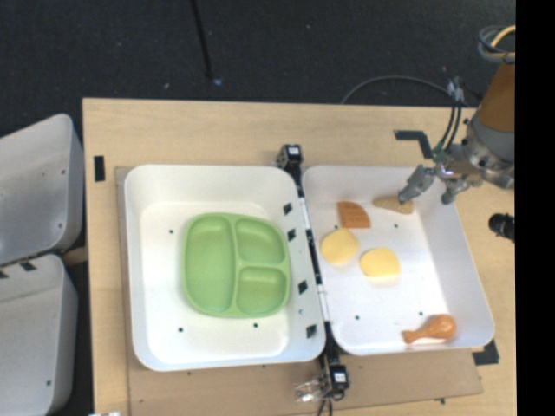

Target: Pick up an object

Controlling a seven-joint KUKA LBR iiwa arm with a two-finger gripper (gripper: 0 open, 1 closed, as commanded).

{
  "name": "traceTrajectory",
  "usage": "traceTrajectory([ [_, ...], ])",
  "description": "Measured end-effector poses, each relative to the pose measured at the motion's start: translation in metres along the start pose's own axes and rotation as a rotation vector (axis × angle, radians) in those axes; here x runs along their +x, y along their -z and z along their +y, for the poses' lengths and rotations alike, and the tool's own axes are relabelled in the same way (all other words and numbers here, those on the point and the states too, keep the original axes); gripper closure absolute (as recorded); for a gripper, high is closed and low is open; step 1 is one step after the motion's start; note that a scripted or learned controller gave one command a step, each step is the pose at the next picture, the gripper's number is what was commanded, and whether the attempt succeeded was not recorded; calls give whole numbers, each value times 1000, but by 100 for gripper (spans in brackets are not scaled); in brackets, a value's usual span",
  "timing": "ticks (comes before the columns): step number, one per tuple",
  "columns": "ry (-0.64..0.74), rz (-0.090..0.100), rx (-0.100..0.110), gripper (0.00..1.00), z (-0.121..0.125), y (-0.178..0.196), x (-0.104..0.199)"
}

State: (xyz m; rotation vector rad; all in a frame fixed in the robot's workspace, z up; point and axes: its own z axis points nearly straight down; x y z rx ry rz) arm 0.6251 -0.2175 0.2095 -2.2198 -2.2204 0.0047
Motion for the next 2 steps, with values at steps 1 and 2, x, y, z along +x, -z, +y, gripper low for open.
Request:
traceTrajectory([
  [1,-1,0,0,0,-9,-50,-7],
  [2,-3,-1,-3,0,-8,-102,-8],
])
